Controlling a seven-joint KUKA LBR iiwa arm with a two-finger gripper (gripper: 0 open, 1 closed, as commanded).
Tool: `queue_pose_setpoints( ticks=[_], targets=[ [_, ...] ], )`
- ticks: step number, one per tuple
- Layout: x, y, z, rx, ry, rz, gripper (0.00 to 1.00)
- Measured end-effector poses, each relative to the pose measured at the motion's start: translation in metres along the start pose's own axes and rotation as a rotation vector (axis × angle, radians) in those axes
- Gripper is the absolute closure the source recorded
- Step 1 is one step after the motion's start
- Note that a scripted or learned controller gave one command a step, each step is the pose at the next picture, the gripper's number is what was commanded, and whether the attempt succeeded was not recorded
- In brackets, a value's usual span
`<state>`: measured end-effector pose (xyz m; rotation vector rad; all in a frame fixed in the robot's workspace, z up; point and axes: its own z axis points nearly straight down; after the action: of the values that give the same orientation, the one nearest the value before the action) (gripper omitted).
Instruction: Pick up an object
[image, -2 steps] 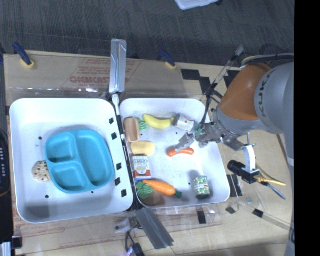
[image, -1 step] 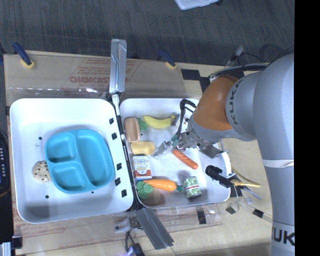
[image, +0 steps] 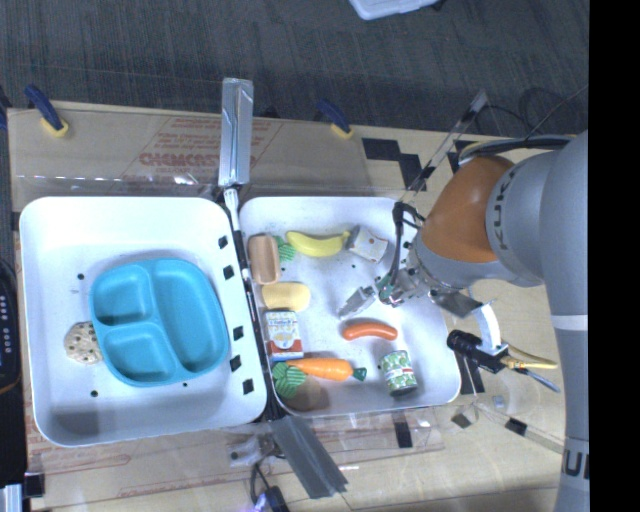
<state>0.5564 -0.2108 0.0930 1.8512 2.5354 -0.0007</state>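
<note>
The right bin holds a banana, a brown bread roll, a yellow block, a small printed carton, a carrot, a red sausage, a green-labelled can and a small grey-white piece. My gripper hangs low in the middle of this bin, just above the sausage and right of the yellow block. I see no object lifted with it.
The left bin holds a blue divided plate and a cookie by its left wall. A metal divider stands between the bins at the back. The grey arm with its orange band covers the right bin's right side.
</note>
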Motion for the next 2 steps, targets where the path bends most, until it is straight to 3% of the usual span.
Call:
queue_pose_setpoints(
  ticks=[1, 2],
  targets=[
    [0.043, -0.069, 0.0, 0.002, 0.004, -0.042, 0.0],
    [0.053, 0.013, 0.001, 0.002, 0.003, 0.214, 0.0]
  ],
)
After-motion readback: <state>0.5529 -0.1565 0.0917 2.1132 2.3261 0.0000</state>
